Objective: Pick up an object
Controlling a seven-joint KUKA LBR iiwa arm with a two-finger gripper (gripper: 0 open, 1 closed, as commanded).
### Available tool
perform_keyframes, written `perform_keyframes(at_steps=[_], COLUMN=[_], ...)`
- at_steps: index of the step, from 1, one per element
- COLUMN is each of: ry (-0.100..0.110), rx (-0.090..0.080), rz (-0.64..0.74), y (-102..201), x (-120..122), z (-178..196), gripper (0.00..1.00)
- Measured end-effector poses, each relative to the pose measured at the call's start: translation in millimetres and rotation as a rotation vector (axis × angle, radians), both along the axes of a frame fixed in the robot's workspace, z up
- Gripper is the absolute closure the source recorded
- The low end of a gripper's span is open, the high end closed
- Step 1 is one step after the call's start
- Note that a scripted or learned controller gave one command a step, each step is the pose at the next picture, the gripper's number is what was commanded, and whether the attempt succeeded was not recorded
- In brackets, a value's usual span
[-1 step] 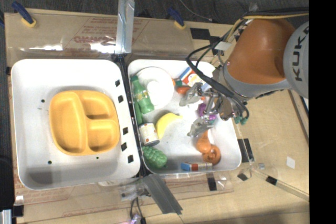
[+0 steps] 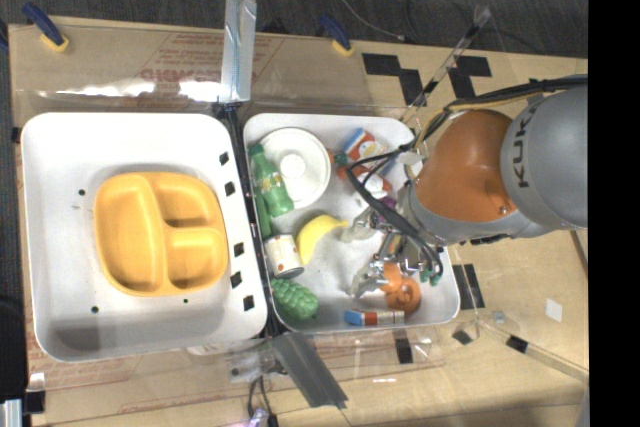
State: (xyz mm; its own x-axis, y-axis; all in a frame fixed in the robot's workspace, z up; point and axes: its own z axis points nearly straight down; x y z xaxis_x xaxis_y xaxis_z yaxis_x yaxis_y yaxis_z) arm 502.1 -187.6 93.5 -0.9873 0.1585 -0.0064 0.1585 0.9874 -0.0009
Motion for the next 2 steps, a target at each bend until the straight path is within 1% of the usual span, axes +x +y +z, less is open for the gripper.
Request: perform_keyframes(at_steps=[1,2], ry=[0.001,0.001], rx=[0.000,0.001], rz=[0.033,0.042], y=[-21.6,-21.4], x=[12.6,94.3], z=[0.6,0.3], gripper=[0.00,0.00])
